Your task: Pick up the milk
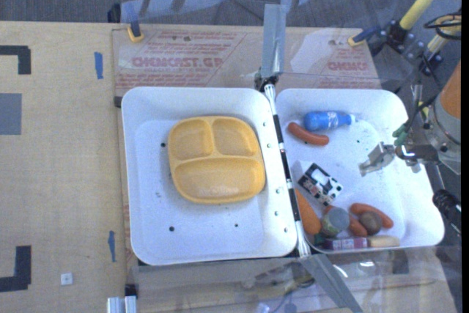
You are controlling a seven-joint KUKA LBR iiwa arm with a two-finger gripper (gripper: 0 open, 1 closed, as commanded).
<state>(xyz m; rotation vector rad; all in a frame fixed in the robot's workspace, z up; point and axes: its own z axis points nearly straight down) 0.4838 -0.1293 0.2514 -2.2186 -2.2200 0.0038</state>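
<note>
Metal two-finger gripper [375, 160], fingers spread and holding nothing; black-and-white patterned milk carton [319, 183] lies near, to its lower left.

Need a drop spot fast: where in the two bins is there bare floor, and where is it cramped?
Left bin: bare strips all around the yellow tray, widest in front. Right bin: open floor mid-bin between the blue bottle, the milk carton and the gripper. Its front corner is crowded with the carrot, sausages and other pieces.
</note>
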